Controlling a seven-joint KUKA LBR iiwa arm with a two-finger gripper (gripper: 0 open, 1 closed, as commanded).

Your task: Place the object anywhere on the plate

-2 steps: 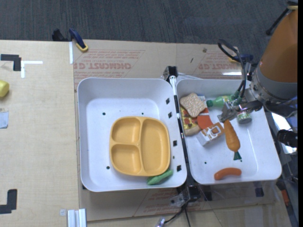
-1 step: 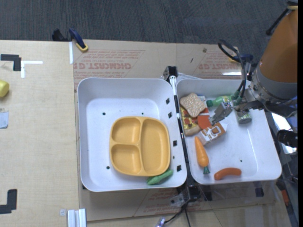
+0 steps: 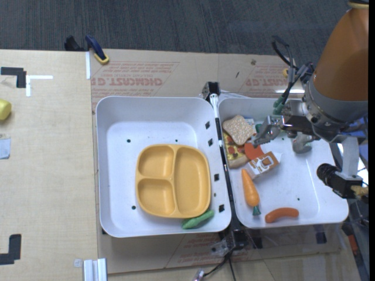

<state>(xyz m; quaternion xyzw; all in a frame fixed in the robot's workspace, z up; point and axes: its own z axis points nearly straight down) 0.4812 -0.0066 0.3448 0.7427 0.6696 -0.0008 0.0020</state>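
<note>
arm [image 3: 345,51]: cut off at right edge | pea pod [image 3: 197,220]: partly under plate [image 3: 173,180] rim

- The plate [image 3: 173,180] is a yellow-orange divided one, three compartments, lying flat in the left bin, nothing in any section.
- Which object is meant, can't tell: the right bin has a carrot [image 3: 251,191], a sausage [image 3: 282,215], a slice of bread [image 3: 238,129], a pizza piece [image 3: 234,154] and a small carton [image 3: 263,163].

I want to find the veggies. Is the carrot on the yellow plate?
No, the carrot lies in the right bin, while the plate sits in the left bin.
</note>
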